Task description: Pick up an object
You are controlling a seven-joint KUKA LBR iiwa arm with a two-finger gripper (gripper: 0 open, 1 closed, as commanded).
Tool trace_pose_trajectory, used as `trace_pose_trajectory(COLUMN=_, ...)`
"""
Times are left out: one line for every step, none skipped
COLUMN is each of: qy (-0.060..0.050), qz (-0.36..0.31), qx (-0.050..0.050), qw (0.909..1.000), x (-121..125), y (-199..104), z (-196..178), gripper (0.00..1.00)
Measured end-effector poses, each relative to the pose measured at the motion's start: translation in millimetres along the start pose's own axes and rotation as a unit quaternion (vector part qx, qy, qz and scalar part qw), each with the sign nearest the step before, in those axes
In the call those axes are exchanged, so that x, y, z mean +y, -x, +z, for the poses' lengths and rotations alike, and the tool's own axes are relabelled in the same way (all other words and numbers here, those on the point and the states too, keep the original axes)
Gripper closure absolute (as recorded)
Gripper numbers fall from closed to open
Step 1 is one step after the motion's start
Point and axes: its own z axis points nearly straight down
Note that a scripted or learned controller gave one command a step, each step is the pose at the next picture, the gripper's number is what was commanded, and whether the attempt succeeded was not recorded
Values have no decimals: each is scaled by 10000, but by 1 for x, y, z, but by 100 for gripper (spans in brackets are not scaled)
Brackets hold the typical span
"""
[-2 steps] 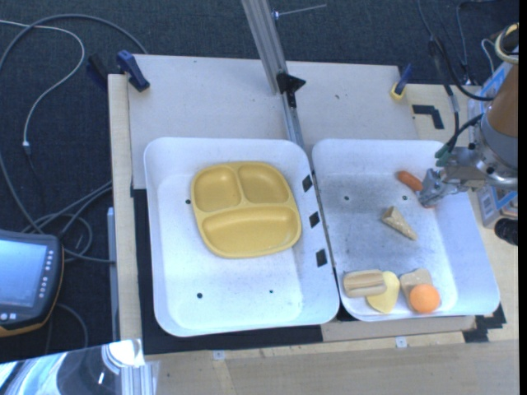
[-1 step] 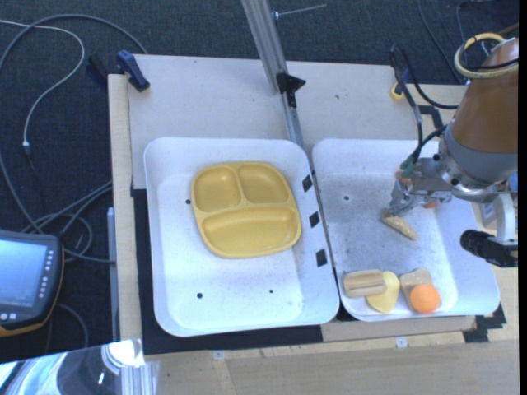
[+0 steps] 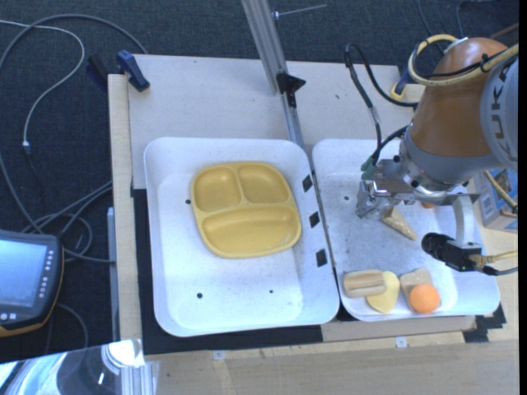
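Note:
My gripper [image 3: 375, 206] hangs low over the upper middle of the right bin [image 3: 346, 245], below the grey and orange arm. It is open, with nothing between its fingers. A pale tan wedge [image 3: 403, 225] lies on the bin floor just right of and below the fingertips. Along the bin's front edge sit a tan bread roll [image 3: 363, 283], a yellow piece [image 3: 383, 297], a beige block [image 3: 415, 279] and an orange ball [image 3: 425, 299], packed close together.
The left bin [image 3: 177, 303] holds a yellow divided plate [image 3: 245, 208]. A black cable end [image 3: 449, 252] from the arm hangs over the right bin's right side. A metal pole [image 3: 268, 31] rises behind the bins.

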Motion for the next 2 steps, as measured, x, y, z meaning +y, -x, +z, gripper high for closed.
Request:
trace_pose_trajectory(qy=-2, qz=7, qx=-3, qw=10000, x=-3, y=-47, z=-1, gripper=100)
trace_pose_trajectory(qy=-2, qz=8, qx=-4, qw=10000, x=-9, y=-95, z=-1, gripper=100)
